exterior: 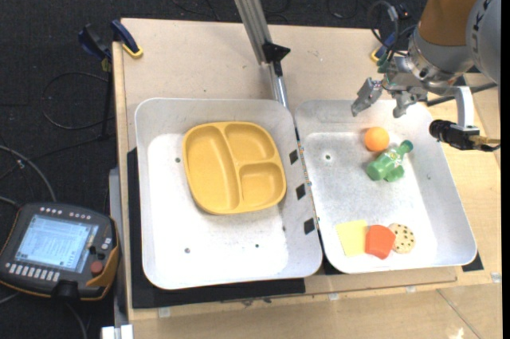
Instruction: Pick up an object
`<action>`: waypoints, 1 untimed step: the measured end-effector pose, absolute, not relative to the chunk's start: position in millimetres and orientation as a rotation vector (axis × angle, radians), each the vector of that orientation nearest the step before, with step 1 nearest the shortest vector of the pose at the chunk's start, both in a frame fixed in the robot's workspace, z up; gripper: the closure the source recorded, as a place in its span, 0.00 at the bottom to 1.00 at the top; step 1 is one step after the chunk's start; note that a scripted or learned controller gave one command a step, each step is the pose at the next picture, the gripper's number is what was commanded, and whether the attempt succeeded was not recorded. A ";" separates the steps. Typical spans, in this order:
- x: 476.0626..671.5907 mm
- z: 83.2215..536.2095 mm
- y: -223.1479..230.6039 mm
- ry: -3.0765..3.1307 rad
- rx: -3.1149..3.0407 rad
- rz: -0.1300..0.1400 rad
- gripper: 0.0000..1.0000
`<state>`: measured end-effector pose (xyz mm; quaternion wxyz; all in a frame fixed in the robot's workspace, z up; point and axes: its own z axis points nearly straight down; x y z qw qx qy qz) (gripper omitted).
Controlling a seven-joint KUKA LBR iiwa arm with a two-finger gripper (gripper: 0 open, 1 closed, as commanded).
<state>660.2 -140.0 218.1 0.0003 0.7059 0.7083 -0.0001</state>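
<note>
Your gripper [384,100] hovers with jaws spread wide and holding nothing over the right bin's [446,194] far edge, just beyond the orange ball [377,139].

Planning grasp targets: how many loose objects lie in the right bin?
5. An orange ball near the top, a green bottle just below it, and along the bottom edge a yellow block, a red piece and a cookie. None looks hidden.
</note>
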 end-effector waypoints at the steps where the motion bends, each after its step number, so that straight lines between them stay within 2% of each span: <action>1: 660.3 218.2 -140.0 2.225 2.217 -0.001 0.00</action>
